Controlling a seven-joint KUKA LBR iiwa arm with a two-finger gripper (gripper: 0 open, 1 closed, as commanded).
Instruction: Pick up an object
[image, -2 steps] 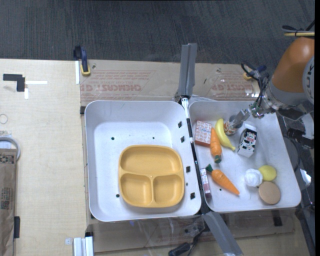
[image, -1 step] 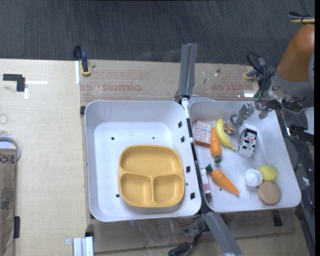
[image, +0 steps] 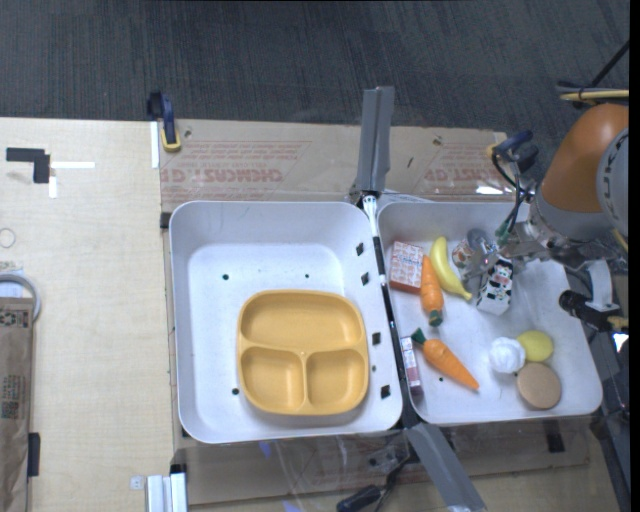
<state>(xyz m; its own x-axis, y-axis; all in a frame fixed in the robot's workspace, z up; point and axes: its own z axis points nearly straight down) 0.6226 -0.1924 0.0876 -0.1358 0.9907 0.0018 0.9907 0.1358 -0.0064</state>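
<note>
Camera view, left bin (image: 195, 300): one yellow three-compartment plate (image: 302, 352)
Right bin (image: 585, 345): two carrots (image: 449, 363); one banana (image: 447, 268); one pink box (image: 405, 266); one white ball (image: 507, 354); one yellow-green ball (image: 536, 346); one brown disc (image: 539, 385)
Gripper (image: 490, 272): low over the right bin's far middle, just right of the banana; whether the claw is open or closed cannot be told

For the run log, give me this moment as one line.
arm: over right white bin | pincer: low beside yellow plastic banana | left white bin: yellow divided plastic plate
</note>
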